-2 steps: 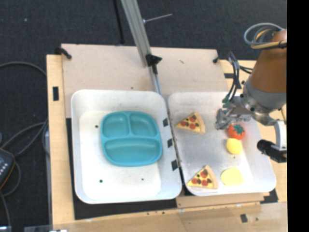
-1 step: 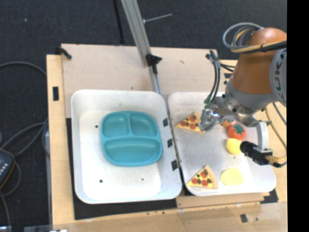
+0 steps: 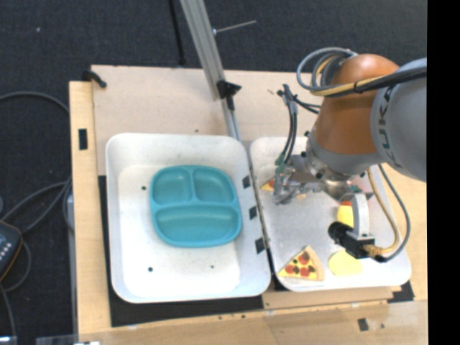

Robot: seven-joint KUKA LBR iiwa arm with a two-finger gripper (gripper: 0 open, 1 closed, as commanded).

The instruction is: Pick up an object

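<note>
Grey arm (image 3: 402,113) bent low, pincer (image 3: 285,187) pointing left.

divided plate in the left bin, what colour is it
Teal, plain with no pattern; the divided plate lies in the left bin, seen in the camera view.

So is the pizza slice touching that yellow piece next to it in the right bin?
Apart. The camera view shows a strip of white bin floor between the pizza slice and the yellow piece; they lie side by side near the right bin's front edge.
</note>
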